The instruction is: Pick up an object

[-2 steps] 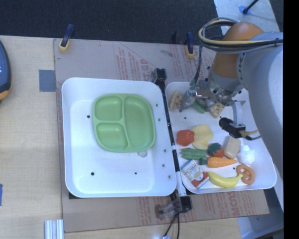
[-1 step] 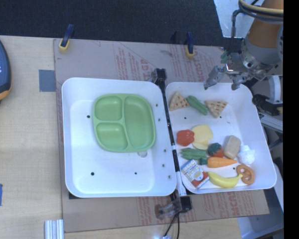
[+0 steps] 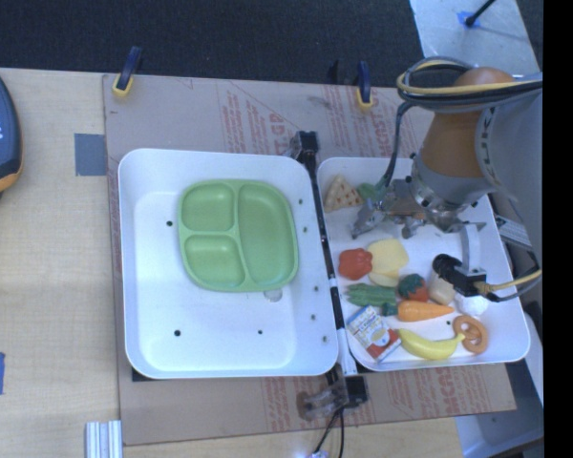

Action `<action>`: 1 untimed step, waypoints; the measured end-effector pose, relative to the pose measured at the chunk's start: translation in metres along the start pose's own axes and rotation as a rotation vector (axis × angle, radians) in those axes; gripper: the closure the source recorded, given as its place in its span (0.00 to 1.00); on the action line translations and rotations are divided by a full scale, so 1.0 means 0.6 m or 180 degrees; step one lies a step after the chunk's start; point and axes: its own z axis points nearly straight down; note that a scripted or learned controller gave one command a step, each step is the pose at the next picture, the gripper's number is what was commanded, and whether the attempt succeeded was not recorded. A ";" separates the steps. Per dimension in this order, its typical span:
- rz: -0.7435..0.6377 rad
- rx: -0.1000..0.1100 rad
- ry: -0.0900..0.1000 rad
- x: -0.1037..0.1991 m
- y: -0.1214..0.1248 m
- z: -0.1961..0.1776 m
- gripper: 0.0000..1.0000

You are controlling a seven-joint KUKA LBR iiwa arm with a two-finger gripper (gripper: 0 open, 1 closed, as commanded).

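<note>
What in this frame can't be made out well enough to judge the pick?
- Gripper: camera view, the wrist above covers its fingers, so open or shut is unclear.
- Green item beside the gripper: too small and partly covered to identify.
- Packet in the right bin: label too small to read.

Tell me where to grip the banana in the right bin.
Probably mid-length on the banana, coming straight down with the fingers closing across its narrow width. It lies flat near the bin's front wall, with the pretzel at its right end and a carrot just behind.
</note>
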 end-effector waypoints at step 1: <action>-0.0002 -0.0054 -0.0019 0.008 -0.060 0.025 0.00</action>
